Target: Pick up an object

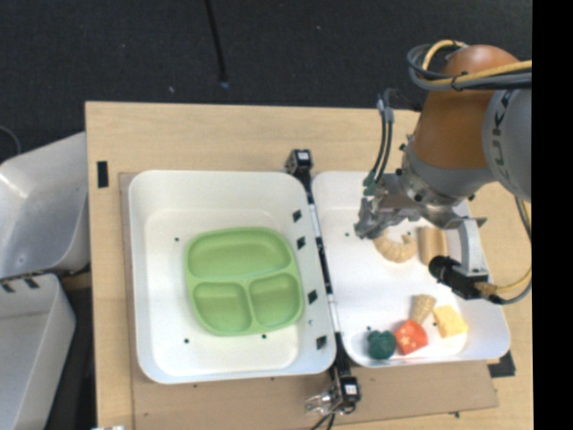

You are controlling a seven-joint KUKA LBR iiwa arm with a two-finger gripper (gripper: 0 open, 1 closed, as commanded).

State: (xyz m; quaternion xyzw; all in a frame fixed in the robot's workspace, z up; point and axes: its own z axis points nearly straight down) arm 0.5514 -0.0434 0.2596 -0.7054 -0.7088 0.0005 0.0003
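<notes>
Dark carpet-like flooring is seen behind the bench (pixel 107 141), whose pale wooden top carries two shallow white bins side by side.

Landmark taken: the divider (pixel 315 240) where the two bins meet.

- Left bin (pixel 161 348): a green compartment tray (pixel 243 279) is laid flat just left of the divider, with one long compartment on its far side and two smaller ones on its near side.
- Right bin (pixel 336 195): the arm (pixel 466 124) is reached in from the right, its orange band seen above the wrist. The gripper (pixel 376 222) is positioned low over the bin floor, a short way right of the divider. Whether it is apart or together cannot be told from this angle; nothing is seen between its tips.
- A pale beige curved piece (pixel 397 248), bread-like in look, is lying just beside the gripper on the side away from the divider. Contact cannot be confirmed.
- A tan cylinder (pixel 432 242) is lying just beyond that piece, farther from the divider, partly covered by the arm's hardware.
- Near front corner of the right bin, in order going away from the divider: a dark green item (pixel 380 344), a red round item (pixel 411 337), an orange-tan wedge (pixel 423 308), a yellow block (pixel 449 321). These are grouped closely, the green and red ones touching.
- A white container (pixel 36 204) is noted well left of the divider, off the bench.
</notes>
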